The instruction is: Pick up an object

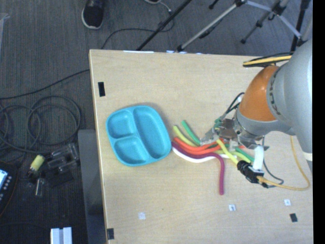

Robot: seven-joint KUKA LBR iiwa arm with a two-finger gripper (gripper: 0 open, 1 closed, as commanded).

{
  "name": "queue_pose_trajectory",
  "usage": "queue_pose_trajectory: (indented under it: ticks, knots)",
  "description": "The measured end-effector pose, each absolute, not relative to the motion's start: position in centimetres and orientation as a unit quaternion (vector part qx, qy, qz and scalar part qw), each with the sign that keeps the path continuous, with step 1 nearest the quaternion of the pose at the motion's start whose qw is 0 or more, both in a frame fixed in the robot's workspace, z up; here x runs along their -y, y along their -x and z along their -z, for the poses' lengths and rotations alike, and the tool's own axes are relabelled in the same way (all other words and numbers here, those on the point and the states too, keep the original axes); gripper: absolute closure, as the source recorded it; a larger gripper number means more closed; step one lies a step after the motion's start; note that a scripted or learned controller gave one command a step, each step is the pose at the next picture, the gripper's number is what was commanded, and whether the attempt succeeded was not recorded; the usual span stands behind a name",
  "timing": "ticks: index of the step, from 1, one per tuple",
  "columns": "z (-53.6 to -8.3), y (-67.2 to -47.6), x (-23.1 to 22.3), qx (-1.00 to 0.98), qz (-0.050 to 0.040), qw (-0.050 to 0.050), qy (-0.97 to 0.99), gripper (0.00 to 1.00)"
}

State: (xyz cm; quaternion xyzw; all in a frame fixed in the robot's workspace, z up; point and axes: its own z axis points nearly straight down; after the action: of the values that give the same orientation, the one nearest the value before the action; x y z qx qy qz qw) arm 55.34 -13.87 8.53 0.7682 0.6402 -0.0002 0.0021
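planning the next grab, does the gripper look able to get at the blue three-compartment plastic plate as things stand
Probably yes: the blue three-compartment plastic plate lies uncovered, though the bundle of coloured rubbery strands sits between it and the gripper.

Arm (299,95): smooth pale grey shell, rounded, bulky. Glossy orange band (259,100) above the wrist, dome-shaped, with a light highlight on its top. Below the band a grey collar, then a darker wrist assembly (231,131) with small metallic and green parts, detail too blurred to read. A white cylindrical fitting (259,156) and a black connector (246,170) hang beside it. Thin black wires loop near the wrist; a yellow cable (284,187) trails from the connector.
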Motion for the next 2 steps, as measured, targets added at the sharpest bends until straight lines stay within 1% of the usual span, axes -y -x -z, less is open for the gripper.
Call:
queue_pose_trajectory:
  ticks: [1,2]
  knots:
    - [-9.5,-55.4,13.9,-0.64,0.0003,0.003,-0.768,1.0]
    - [-16.1,-60.2,9.8,-0.641,0.0017,0.0,-0.768,1.0]
